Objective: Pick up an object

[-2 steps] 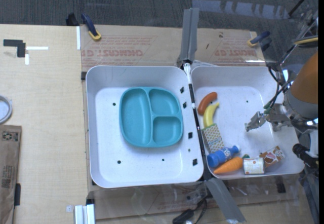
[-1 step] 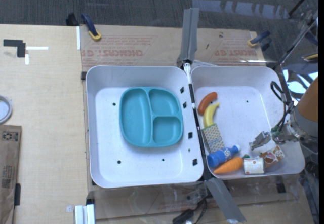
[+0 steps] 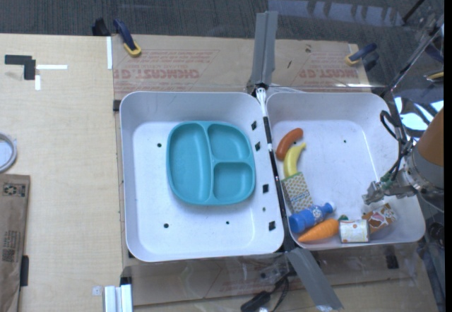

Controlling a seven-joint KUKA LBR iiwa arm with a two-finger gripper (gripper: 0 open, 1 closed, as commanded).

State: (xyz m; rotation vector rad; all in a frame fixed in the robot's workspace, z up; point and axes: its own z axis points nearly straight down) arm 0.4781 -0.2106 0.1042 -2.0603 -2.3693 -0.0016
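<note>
Where toys crowd the right bin's (image 3: 353, 109) near edge, gripper (image 3: 379, 190) alongside.

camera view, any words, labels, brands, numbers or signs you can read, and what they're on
"CHEMCAST GP": red print, seen upside down and repeated, on the brown board behind the bins; my best reading.
Recycling-type symbol: on the brown bag at the left edge; its small print is too blurred to read.
Printed packet and small carton in the right bin: print too small to read.

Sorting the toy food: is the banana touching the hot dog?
Touching. The camera view shows the banana's upper tip meeting the hot dog's lower side, no gap.
</note>
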